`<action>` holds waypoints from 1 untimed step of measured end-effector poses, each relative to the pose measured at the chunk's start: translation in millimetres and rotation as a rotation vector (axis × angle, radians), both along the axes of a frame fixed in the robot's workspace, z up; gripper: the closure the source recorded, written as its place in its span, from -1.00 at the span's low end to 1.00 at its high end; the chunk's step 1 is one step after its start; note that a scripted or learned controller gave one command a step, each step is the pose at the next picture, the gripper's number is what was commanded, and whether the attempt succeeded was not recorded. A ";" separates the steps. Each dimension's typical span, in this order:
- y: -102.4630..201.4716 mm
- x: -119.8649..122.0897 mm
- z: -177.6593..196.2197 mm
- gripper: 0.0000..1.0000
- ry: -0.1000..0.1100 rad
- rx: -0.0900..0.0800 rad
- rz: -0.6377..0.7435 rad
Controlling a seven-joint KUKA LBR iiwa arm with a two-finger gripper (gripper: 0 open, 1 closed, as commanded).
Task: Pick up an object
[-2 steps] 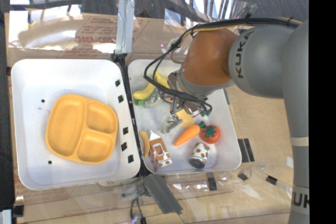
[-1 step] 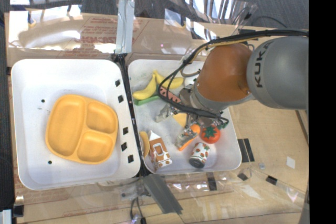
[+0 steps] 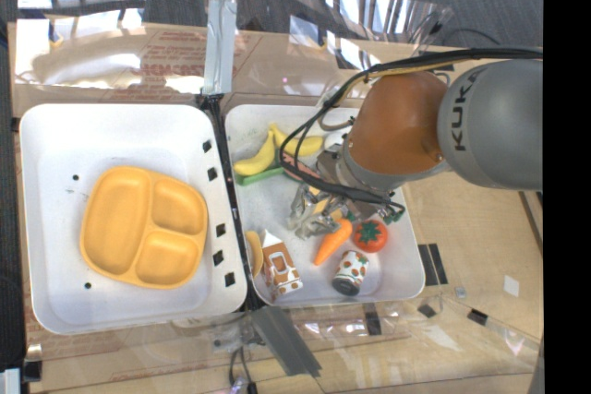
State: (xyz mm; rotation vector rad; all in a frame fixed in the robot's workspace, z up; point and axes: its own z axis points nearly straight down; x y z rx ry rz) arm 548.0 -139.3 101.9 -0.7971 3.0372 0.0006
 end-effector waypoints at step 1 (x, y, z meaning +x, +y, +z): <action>44.8 59.9 51.5 1.00 -0.005 0.000 0.074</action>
